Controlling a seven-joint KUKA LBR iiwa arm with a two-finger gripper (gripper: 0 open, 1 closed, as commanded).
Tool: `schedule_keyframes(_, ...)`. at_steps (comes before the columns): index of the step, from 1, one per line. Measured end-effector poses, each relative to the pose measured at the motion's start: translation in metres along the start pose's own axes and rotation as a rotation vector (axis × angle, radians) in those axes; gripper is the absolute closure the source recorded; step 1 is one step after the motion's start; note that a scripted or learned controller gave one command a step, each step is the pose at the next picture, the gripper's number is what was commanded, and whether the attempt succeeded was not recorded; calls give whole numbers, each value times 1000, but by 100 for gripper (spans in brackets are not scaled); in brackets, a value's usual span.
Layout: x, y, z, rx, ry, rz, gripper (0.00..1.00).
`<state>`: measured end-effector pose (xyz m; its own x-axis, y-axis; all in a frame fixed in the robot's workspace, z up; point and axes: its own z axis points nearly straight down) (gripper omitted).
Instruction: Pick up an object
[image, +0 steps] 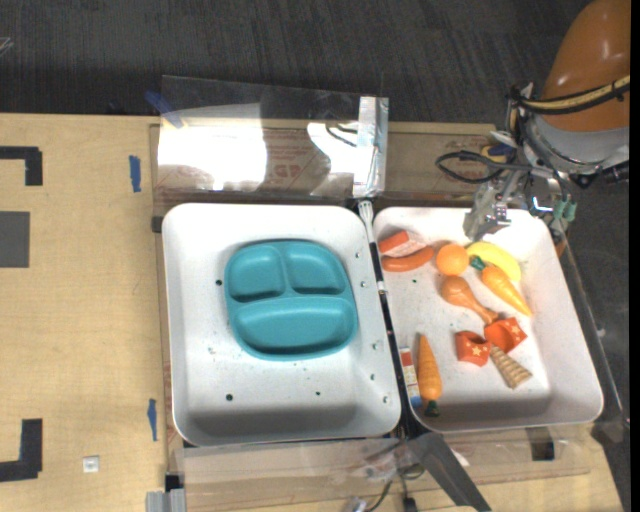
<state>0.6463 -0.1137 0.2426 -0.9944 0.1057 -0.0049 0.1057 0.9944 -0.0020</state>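
The right bin (575, 330) holds several toy foods. A red sausage (405, 256) lies at its far left, with an orange ball (452, 260) and a yellow banana (497, 257) beside it. Below them are an orange carrot-like piece (507, 291), a tan drumstick (462, 294), red pepper pieces (474, 347) and a waffle cone (513, 371). Another carrot (428, 368) lies near the front left corner. My gripper (488, 213) hangs over the bin's far edge, just above the banana and the orange ball, and nothing is visibly held in it.
The left bin (190, 300) bears a teal divided plate (290, 298). A clear plastic sheet (270, 150) stands behind it. The arm's orange band (595, 60) and cables fill the upper right. Brown cardboard covers the bench to the left.
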Motion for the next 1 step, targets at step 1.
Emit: schedule_keyframes(1, -1, 5, -1, -2, -2, -7, 0)
